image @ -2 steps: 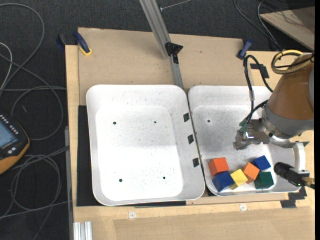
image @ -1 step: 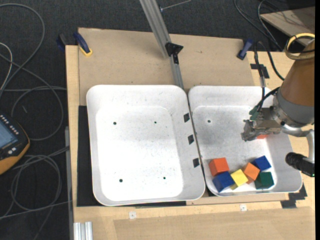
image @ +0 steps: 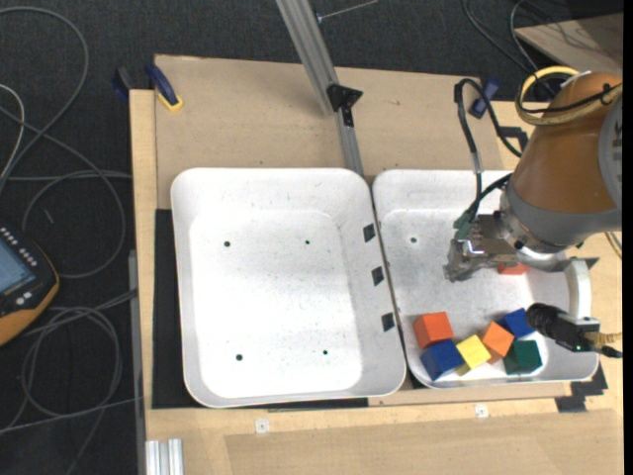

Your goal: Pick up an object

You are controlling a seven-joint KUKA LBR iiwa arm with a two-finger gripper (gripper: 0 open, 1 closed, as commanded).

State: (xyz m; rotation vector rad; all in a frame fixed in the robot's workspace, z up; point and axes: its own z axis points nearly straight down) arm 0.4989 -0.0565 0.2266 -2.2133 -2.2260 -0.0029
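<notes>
Camera view: metallic gripper [image: 463, 261], finger state unclear, above smooth white bin [image: 415, 201] near coloured cubes [image: 478, 345].

even, bright overhead light, soft shadows, white bins [image: 277, 191] slightly glaring, focus fairly sharp.

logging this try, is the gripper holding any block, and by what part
Cannot be told: the metal two-finger gripper hangs over the right white bin, its fingertips unclear.
</notes>
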